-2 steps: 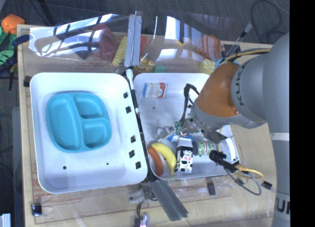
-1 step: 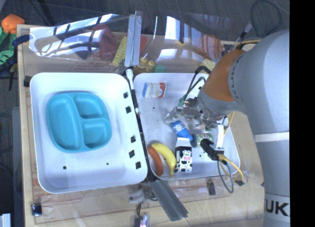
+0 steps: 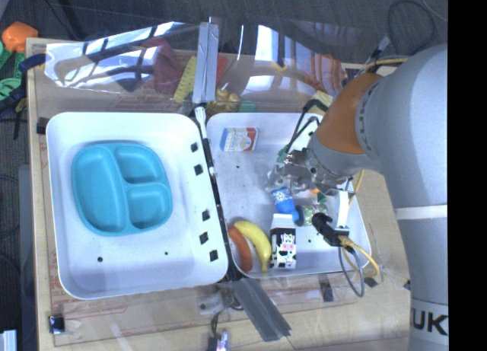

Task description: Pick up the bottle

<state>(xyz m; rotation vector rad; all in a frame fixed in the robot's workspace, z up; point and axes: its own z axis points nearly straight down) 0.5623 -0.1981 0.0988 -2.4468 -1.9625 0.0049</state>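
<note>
**Bottle under the gripper in the right bin**

Bottle point(image 3: 284, 203), blue-capped as far as you can make out, lies in the right bin point(image 3: 251, 170), directly beneath the gripper point(image 3: 295, 182) and slightly toward the bin's near edge. You cannot tell from this view how the gripper is set, or whether it touches the bottle (the wrist and its cables cover most of that spot). The arm point(image 3: 396, 129) reaches in from the right, its orange band just above the wrist.

Just below the bottle you will find a small cow-print carton point(image 3: 283, 249) standing near the bin's front wall, with a banana point(image 3: 257, 240) and a red fruit point(image 3: 242, 247) just beside it to the left. A small white carton point(image 3: 238, 139) lies well apart, toward the bin's far side. In the left bin point(image 3: 76, 266) sits a blue divided tray point(image 3: 122, 187).
</note>
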